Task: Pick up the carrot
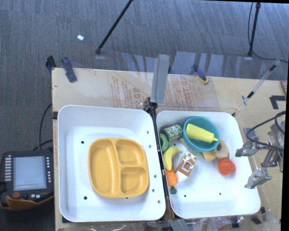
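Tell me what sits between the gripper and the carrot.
In the camera view, bare white floor of the right bin lies between the gripper and the carrot, with the small carton and tomato just above that line.

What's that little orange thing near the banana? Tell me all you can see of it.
That is the carrot, a small toy that looks plastic: a stubby orange body with a dark green top pointing toward the bin's near edge. It lies in the right bin, hard against the left wall, just below the banana and beside the small carton. Nothing grips it.
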`<state>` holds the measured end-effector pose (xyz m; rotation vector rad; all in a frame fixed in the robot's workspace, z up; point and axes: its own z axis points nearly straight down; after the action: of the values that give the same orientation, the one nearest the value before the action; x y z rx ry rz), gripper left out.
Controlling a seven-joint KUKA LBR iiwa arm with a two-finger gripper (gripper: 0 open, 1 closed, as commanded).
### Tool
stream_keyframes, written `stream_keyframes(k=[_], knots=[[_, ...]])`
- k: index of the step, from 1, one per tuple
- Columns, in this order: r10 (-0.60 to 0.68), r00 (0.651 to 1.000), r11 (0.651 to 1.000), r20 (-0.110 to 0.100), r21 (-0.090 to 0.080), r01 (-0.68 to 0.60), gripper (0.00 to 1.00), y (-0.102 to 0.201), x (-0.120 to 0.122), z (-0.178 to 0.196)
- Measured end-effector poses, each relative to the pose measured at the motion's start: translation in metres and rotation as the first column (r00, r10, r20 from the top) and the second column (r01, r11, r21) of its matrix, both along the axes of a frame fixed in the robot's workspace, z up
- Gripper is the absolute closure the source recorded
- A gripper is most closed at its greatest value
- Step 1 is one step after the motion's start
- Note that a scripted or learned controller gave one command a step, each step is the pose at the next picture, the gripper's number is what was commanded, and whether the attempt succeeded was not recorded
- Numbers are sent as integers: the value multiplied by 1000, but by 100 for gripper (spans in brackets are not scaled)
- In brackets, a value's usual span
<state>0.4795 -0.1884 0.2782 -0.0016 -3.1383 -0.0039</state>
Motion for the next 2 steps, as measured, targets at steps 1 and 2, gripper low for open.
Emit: stream_keyframes(k=[1,2], knots=[[-434,901,901,-3,-3,434,0,17,38,-83],[-633,774,774,-1,-3,633,0,13,51,-193]])
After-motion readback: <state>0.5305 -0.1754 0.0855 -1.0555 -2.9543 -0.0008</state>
